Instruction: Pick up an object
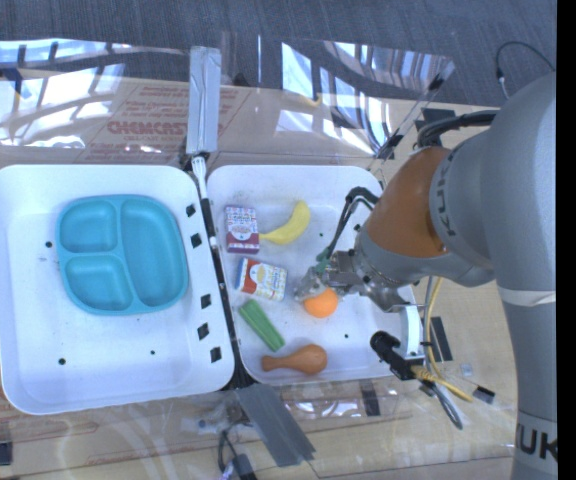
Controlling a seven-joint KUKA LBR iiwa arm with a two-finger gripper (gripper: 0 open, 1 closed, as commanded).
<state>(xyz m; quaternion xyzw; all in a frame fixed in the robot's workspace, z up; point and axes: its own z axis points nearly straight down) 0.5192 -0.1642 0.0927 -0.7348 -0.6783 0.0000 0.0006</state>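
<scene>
While the arm leans in from the right, the scene reads best from the left-hand shallow white plastic bin (pixel 13 268), which carries a turquoise three-compartment plate (pixel 123 253). Taking the small round orange fruit (pixel 320 305) in the right-hand white bin (pixel 268 178) as the landmark: the plate lies well to its left, across the divider. Up and to the left of the orange stands a small red-and-white carton (pixel 241 228), and just left of the orange lies a white snack packet with red print (pixel 263 279). Below-left of it lies a green stick-shaped vegetable (pixel 262 324), and below that a brown toy drumstick (pixel 296 359), long axis roughly left to right. Above the orange, slightly left, curves a yellow plastic banana (pixel 288 225).

The hand (pixel 326 274) sits just above and to the right of the orange, seemingly touching or all but touching it. I cannot tell how it is set, since the wrist hides the tips. The orange looks the likely target: it lies down and slightly left of the hand, and being round it has no long axis to line up with, so only a short descent over its centre seems needed.
</scene>
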